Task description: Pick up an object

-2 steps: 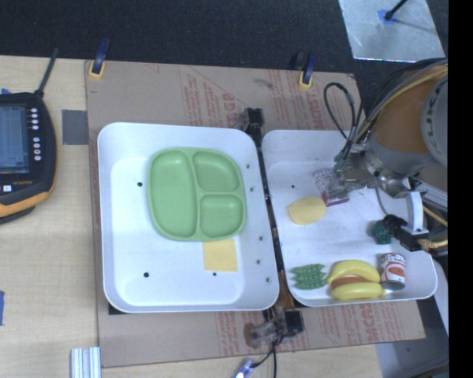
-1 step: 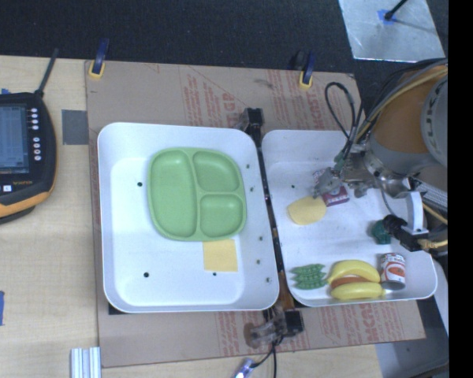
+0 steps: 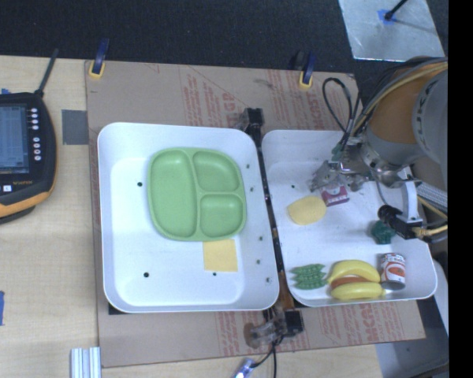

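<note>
Cardboard (image 3: 181, 93) covers the bench under two white bins. Over the right bin (image 3: 296, 157), the gripper (image 3: 333, 181) hangs just above a maroon block (image 3: 337, 198). Its opening, and any contact with the block, cannot be told. A yellow disc (image 3: 307, 210) lies beside the block. Bananas (image 3: 355, 280) and a can (image 3: 392, 269) sit by the lower rim.

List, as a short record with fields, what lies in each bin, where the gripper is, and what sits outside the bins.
left bin: green divided plate; yellow square slice just below it in the view
right bin: pale yellow round piece; small pink item; dark green piece; pea pods; bananas; small can
gripper: over the right bin's far half, by the small pink item
outside the bins: control pad, view's left
</note>
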`<action>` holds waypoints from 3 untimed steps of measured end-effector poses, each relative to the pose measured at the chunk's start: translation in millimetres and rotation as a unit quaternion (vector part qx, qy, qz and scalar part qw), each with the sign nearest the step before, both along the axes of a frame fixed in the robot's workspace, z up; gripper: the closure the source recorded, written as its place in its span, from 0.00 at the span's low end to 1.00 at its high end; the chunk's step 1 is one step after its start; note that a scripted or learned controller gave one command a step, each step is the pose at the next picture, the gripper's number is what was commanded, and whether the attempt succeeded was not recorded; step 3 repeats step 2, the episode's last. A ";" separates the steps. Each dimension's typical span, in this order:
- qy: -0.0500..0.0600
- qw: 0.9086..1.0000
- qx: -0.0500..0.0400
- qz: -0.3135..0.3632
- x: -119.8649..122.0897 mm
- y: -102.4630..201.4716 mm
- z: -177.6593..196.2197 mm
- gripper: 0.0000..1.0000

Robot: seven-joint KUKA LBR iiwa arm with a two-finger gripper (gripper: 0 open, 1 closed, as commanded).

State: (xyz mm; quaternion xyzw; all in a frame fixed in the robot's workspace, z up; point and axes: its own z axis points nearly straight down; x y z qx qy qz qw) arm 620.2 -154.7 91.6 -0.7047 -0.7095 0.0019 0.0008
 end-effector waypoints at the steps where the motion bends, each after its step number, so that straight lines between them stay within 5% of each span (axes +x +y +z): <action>1: 0.000 1.000 0.000 0.001 0.3 -0.5 10.6 1.00; 2: -0.002 1.000 0.002 -0.001 10.3 79.6 101.7 1.00; 3: -0.002 1.000 0.002 -0.001 10.3 79.6 101.7 1.00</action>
